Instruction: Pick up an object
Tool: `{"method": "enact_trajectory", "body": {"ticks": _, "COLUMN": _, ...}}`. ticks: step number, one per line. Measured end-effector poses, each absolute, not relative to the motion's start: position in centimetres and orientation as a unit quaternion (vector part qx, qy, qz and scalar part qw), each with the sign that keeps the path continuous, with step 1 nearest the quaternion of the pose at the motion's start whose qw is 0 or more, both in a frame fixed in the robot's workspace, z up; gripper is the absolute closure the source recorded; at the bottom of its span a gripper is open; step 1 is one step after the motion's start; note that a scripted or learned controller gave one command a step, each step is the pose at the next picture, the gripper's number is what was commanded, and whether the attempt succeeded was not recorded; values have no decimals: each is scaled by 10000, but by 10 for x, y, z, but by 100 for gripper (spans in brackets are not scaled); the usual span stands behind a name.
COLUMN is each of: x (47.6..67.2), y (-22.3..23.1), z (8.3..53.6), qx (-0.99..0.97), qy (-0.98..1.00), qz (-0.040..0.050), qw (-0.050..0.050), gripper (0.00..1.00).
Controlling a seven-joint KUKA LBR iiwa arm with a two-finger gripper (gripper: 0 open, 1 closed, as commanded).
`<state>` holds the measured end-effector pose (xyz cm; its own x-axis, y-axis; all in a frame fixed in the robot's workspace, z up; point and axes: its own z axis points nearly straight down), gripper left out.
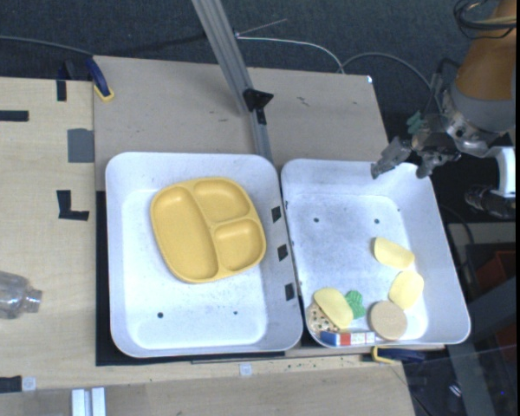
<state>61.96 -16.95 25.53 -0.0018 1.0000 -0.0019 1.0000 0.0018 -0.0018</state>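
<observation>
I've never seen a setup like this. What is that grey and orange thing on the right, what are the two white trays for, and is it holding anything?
One camera looks down at a slant on a bench. The grey and orange thing is a robot arm reaching in from the right; its two-finger gripper hangs over the far rim of the right bin, open, with nothing between its fingers. That bin holds small toy foods near its front: yellow pieces, a tan round cookie and a green bit. The left bin holds a yellow divided plate. A clear bottle lies on the bench at far left.
</observation>
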Motion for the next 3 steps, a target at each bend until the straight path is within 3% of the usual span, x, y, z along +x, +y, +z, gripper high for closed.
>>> {"method": "enact_trajectory", "body": {"ticks": 1, "x": 655, "y": -149, "z": 167, "qx": 7061, "qy": 7081, "qz": -28, "qw": -31, "gripper": 0}}
{"method": "enact_trajectory", "body": {"ticks": 2, "x": 611, "y": -59, "z": 189, "qx": 7047, "qy": 7096, "qz": 2, "qw": -16, "gripper": 0}}
{"method": "enact_trajectory", "body": {"ticks": 3, "x": 620, "y": -72, "z": 188, "qx": 7064, "qy": 7078, "qz": -2, "qw": -5, "gripper": 0}}
